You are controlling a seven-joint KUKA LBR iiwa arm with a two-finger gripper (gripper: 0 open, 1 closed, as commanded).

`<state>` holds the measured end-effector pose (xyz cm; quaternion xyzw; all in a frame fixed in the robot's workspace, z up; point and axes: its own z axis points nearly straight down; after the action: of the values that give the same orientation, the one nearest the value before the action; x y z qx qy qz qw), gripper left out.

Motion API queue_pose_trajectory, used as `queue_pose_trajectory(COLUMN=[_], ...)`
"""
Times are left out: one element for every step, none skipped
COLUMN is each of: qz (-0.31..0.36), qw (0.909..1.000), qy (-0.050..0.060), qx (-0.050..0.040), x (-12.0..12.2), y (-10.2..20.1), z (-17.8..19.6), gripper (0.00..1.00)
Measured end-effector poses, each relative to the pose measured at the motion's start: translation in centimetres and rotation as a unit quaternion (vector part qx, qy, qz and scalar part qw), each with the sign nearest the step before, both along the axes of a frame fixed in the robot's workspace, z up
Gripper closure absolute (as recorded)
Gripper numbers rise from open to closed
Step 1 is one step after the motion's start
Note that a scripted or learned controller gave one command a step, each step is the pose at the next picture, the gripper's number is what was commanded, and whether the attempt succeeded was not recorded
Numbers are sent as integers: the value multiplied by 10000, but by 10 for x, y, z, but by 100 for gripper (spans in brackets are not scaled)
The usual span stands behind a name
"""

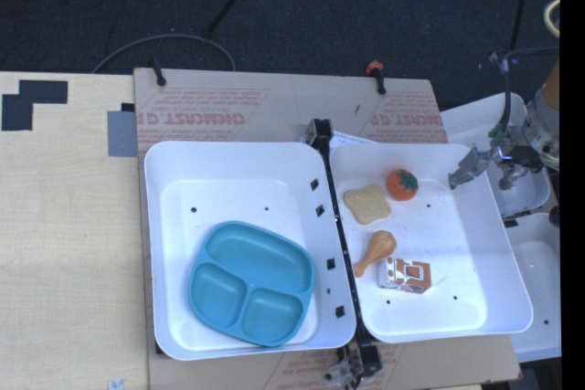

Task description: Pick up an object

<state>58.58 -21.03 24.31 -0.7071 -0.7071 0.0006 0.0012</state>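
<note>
Nearest you in the right bin (pixel 498 288): small carton (pixel 407 274), white with orange-brown print, lying flat. Touching or just beside its left end is the drumstick (pixel 375 249), tan, tilted, thin end toward the divider. Further back: toast slice (pixel 366 204), flat and pale, then the tomato (pixel 401 184), round, orange-red with a green top.

Gripper (pixel 489 164) sits at the bin's far right rim, with nothing between its fingers. You can't tell from here whether the jaws are spread or pressed together.

Risks, as I judge them:
- Carton and drumstick are crowded; a descent on one may shove the other.
- Toast is very low, so fingers may skate over it.
- Tomato is round and could roll out of a pinch.

Left bin (pixel 169 196) holds a blue divided plate (pixel 251 281).
</note>
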Motion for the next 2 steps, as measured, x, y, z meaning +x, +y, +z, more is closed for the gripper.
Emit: queue_pose_trajectory(qz=[-2, -4], qw=[10000, 10000], qy=[21, 27], qx=[8, 8], x=[-5, -9], y=[10, 3], z=[-57, -118], gripper=[0, 0])
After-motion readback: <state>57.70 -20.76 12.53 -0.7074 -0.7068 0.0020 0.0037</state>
